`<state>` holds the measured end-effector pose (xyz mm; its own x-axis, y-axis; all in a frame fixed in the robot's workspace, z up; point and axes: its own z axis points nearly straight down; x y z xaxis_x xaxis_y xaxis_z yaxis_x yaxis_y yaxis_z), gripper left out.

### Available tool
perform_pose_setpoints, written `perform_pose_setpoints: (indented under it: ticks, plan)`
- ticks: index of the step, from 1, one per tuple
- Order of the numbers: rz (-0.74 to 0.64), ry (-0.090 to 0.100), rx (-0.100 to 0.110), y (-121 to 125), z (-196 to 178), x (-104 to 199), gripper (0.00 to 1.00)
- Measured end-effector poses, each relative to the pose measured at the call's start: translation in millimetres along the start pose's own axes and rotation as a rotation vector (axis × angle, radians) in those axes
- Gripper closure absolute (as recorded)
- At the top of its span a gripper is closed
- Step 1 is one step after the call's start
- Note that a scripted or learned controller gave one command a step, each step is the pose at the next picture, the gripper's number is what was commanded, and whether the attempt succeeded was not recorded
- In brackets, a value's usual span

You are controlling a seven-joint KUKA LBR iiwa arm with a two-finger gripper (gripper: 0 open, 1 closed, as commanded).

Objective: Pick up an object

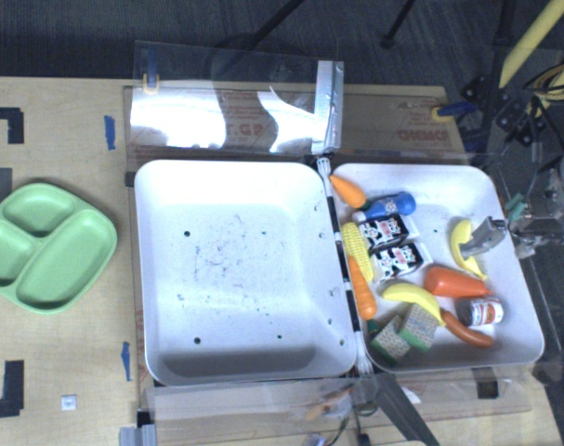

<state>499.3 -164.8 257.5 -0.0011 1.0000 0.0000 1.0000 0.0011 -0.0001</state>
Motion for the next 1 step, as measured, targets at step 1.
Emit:
perform_pose_setpoints:
  ticks: [1]
  plan:
    - [0.123, -0.001, -0.002, 58.9, 67.6, -28.8, 0.00]
